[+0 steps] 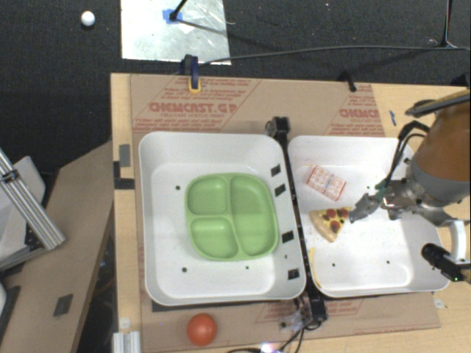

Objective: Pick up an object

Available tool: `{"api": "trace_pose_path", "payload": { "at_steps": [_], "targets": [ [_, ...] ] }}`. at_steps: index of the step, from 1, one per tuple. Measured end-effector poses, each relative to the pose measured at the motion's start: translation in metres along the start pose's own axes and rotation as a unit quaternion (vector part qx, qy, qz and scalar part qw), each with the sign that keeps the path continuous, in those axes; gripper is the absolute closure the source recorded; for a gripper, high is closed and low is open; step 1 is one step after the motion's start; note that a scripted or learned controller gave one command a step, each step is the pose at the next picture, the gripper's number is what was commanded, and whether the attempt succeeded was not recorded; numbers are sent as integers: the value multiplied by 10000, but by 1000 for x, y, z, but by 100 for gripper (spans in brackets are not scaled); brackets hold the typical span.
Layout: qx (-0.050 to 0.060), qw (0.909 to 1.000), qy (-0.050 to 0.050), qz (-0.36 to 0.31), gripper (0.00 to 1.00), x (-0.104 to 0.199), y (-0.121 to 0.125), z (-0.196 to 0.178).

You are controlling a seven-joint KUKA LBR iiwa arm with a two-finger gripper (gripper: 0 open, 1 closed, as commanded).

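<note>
In the right bin lie a toy pizza slice near the left wall and a small pink-and-white packet just behind it. My gripper reaches in from the right and hangs low over the bin floor, its tip just right of the pizza slice. Nothing shows between the fingers. The arm's grey wrist with its orange band fills the right edge.
The left bin holds a green divided plate. A red ball rests on the cardboard in front of the left bin. A black divider with clips runs between the bins. A blue clamp sits at the bench's back edge.
</note>
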State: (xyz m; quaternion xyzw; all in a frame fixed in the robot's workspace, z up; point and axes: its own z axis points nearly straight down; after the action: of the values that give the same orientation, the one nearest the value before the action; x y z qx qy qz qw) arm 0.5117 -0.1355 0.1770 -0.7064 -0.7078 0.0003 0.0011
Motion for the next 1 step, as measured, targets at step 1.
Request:
{"api": "trace_pose_path", "payload": {
  "at_steps": [1],
  "targets": [
    [3, 10000, 2, 1, 0, 8, -4, 46]
  ]
}}
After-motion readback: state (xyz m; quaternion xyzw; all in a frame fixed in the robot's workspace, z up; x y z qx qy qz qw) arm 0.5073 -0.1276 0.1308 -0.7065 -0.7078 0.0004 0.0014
